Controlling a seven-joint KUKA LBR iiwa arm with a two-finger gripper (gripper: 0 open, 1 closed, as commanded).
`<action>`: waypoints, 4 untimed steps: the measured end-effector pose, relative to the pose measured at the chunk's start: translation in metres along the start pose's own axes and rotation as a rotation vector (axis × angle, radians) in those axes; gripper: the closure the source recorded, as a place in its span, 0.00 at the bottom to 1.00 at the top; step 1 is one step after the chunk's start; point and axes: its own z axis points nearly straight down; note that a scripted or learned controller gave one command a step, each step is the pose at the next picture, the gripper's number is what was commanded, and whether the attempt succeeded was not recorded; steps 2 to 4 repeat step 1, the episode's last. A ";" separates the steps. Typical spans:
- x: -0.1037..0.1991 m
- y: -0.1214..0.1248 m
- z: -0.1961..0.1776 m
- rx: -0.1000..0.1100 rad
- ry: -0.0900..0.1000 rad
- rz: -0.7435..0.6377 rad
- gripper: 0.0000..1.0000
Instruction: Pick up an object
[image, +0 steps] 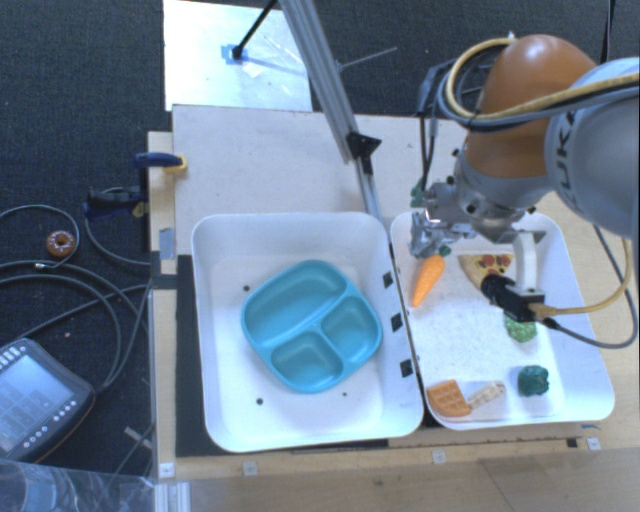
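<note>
My gripper (432, 243) hangs over the back left part of the right bin (585, 400), directly above the top end of an orange carrot (427, 280). The carrot lies near the bin's left wall, pointing toward the front. Just right of the gripper lies a pizza slice (489, 265). A light green leafy piece (520, 328) and a dark green broccoli (533, 380) sit toward the bin's right side. At the front of the bin lie an orange waffle piece (449, 399) and a beige piece (487, 394).
The left bin (225, 400) holds a blue divided plate (312, 325). A grey pole (330, 85) slants across the back of the bench. Cables, a small doughnut (61, 243) and a pendant (35, 395) lie on the floor at left.
</note>
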 end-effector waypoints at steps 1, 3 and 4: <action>0.042 -0.013 0.008 0.002 -0.001 0.001 1.00; 0.042 -0.013 0.008 0.002 -0.001 0.001 1.00; 0.042 -0.013 0.008 0.002 -0.001 0.001 1.00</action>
